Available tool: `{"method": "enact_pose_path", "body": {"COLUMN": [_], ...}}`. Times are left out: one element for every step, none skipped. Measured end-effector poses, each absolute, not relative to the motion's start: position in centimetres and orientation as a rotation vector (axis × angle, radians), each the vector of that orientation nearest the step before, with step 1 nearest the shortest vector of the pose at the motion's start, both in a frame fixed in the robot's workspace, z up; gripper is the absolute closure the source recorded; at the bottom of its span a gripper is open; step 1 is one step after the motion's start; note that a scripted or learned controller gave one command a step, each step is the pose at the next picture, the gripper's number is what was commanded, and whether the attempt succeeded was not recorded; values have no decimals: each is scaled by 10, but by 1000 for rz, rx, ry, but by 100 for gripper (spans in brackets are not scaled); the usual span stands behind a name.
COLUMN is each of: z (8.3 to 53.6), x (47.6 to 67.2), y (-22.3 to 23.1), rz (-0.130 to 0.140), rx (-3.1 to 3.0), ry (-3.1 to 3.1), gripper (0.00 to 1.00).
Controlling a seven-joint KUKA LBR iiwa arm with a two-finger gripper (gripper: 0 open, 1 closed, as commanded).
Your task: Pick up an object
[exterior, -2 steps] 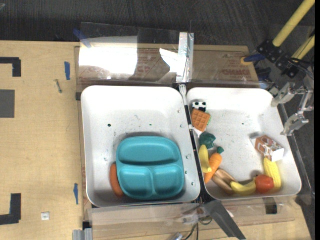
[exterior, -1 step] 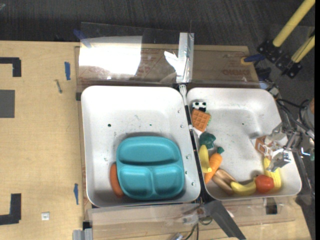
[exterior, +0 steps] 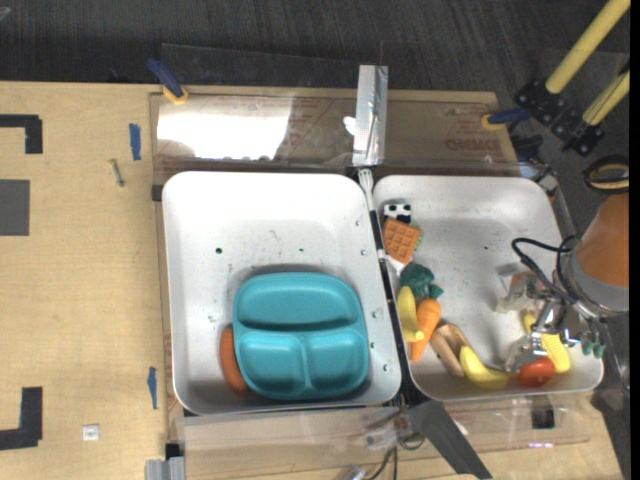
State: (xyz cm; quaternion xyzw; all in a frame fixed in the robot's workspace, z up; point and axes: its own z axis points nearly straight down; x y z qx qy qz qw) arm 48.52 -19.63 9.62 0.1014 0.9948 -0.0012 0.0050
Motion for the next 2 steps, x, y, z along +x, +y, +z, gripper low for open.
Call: {"method": "enact_pose_path", "body": {"z": [88,88], "x": [482,483], "y": [-204,-165], "rz": [2,0], "rx": [274,283], "ry": [3123,3121], "gripper": [0,0]}}
